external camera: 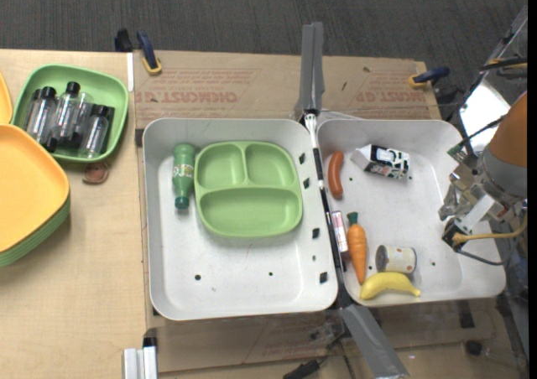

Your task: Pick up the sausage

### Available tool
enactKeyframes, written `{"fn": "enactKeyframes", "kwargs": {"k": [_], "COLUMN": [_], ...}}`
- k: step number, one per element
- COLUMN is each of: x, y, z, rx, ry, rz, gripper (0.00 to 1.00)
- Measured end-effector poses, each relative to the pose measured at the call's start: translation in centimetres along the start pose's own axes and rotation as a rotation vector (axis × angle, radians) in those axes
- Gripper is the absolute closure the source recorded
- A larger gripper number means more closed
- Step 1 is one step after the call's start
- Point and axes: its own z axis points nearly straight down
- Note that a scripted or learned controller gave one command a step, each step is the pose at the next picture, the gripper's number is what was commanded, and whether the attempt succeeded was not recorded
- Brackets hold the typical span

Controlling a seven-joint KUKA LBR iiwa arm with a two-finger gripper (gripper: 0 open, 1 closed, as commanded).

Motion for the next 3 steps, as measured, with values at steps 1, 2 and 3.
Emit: {"fn": "enactKeyframes", "kwargs": {"k": [1,2,3], "x": [0.0,1.3,1.3], "y": [0.2,-1.5,-1.5], "z": [-4.2,-4.6,-5.3], "rx": [0.0,0.002,0.004], "ry": [0.0,-0.002,-0.006], "rz": [0.203,0.475,0.47], "gripper": [1.0,1.0,1.0]}}
